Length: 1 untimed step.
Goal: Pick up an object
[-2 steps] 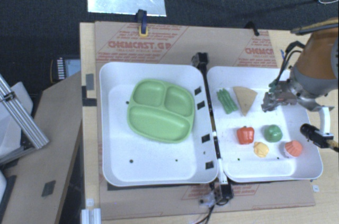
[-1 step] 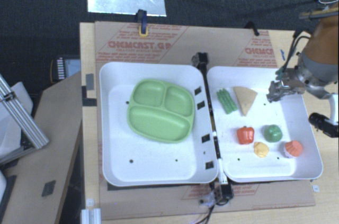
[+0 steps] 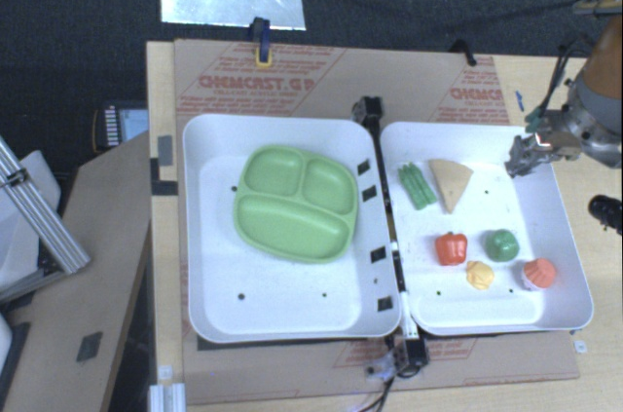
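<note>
The nearest candidate for the pick is the tan wedge [image 3: 452, 182], a triangular piece lying flat in the right bin [image 3: 565, 235]. It lies to the camera's left of the gripper [image 3: 526, 154] and a little toward the bin's near side, with bare white floor between the two. Its point aims away from the gripper, down toward the red pepper [image 3: 451, 248], and its broad edge sits closest to the approach.

Just beyond the wedge, farther from the gripper, lies the green bean pod [image 3: 417, 186], its long axis running roughly front to back, almost parallel to the divider between the bins.

The round green piece [image 3: 502, 244], the yellow piece [image 3: 479, 276] and the red and white piece [image 3: 538, 274] sit in a loose group well apart from the gripper, toward the near wall.

The gripper hangs over the far right part of the right bin, with nothing visible in it. Its tip is too small and blurred to say whether it is spread or closed.

The left bin [image 3: 209, 206], carrying a green divided plate [image 3: 295, 204], is farthest off. My judgement is that a short move leftward and down would reach the wedge first.
</note>
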Each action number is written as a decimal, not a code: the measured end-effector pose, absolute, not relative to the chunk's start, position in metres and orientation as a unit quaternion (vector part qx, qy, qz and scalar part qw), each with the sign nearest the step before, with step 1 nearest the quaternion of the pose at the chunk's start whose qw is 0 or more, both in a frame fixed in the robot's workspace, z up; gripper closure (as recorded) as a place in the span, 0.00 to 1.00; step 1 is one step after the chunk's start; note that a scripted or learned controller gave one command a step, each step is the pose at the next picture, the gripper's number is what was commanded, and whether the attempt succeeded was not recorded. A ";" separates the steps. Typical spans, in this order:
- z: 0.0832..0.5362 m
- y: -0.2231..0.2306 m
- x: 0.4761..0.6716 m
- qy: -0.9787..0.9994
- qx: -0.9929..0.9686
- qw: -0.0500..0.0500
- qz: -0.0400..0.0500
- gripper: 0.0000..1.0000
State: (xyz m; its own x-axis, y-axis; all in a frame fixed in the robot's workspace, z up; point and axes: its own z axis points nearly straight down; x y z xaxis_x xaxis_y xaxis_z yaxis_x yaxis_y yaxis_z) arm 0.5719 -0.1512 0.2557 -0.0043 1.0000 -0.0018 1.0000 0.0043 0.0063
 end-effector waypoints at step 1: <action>0.251 -0.088 0.576 0.711 0.704 0.000 0.001 1.00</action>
State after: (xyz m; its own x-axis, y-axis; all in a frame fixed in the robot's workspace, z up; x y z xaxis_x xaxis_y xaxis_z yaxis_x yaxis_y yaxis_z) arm 0.5765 -0.0878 0.2511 -0.0101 0.9999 0.0023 0.9999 0.0101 0.0012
